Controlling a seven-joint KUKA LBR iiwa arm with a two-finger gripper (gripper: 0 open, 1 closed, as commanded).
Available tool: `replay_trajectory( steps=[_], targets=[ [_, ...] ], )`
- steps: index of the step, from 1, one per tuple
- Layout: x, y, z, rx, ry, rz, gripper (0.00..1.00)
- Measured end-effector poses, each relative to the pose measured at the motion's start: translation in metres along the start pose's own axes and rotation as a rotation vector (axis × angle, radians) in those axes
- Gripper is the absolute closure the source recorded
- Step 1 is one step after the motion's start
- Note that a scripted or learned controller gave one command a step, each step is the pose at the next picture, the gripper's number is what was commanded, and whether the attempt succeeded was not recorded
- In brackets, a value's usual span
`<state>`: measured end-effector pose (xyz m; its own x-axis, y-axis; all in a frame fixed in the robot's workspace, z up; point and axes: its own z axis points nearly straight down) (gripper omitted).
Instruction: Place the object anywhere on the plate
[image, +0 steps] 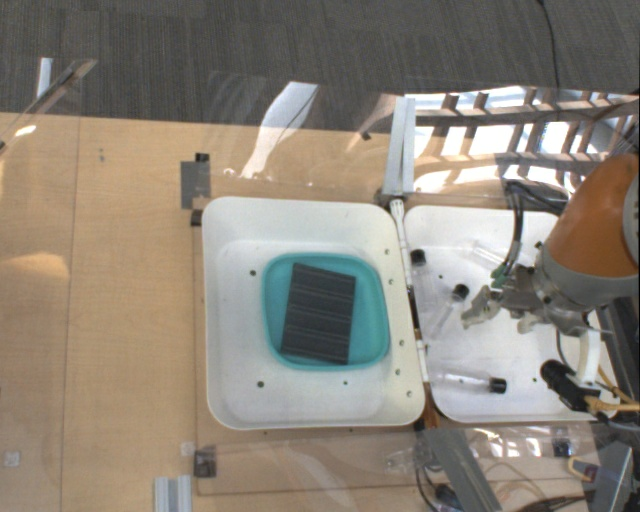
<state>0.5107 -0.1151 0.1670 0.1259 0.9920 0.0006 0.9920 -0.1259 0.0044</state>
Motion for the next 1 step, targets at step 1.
replay_trajectory(
  steps=[1],
  targets=[
    [-0.057,-0.0073,-0.0008,0.0,-0.002,-0.032,0.0]
  ],
)
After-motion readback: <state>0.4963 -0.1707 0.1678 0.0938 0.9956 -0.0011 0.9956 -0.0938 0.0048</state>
